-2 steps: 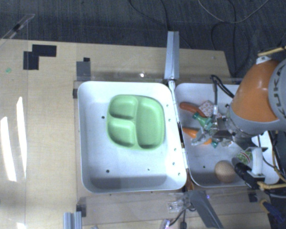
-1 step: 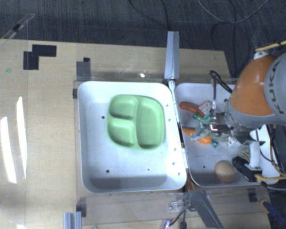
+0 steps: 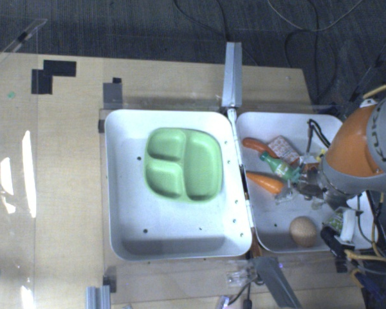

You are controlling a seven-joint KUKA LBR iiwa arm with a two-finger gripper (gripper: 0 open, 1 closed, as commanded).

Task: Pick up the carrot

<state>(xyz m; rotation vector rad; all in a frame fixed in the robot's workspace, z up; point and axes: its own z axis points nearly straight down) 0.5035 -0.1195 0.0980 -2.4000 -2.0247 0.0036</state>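
The carrot is orange and lies roughly crosswise in the left part of the right bin, close to the wall it shares with the left bin. My gripper hangs just at the carrot's right end, touching or almost touching it. The grey arm with its orange band reaches in from the right above the bin. Whether anything is held is hidden by the wrist.
Just above the carrot lie a green bottle-like item, a red-orange sausage-shaped thing and a small printed packet. A brown round ball sits near the bin's front. The left bin holds a green divided plate.
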